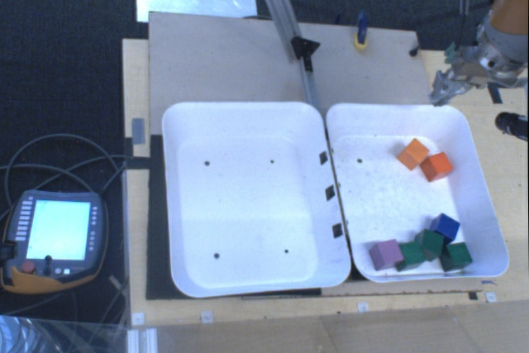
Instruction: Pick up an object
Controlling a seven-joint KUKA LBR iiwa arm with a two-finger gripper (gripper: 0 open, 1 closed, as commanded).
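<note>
Fingers unreadable; gripper (446,87) above glossy bin (475,153), matte cubes (425,159).

The left bin (248,202) offers open floor from wall to wall. In the right bin (397,194), two orange blocks (426,159) sit near the far right corner, and a cluster of purple (385,254), green (430,248) and blue (445,225) blocks crowds the near right corner. Its centre and left side lie free. A slanted pole (285,8) crosses above the bench's far edge.
</note>
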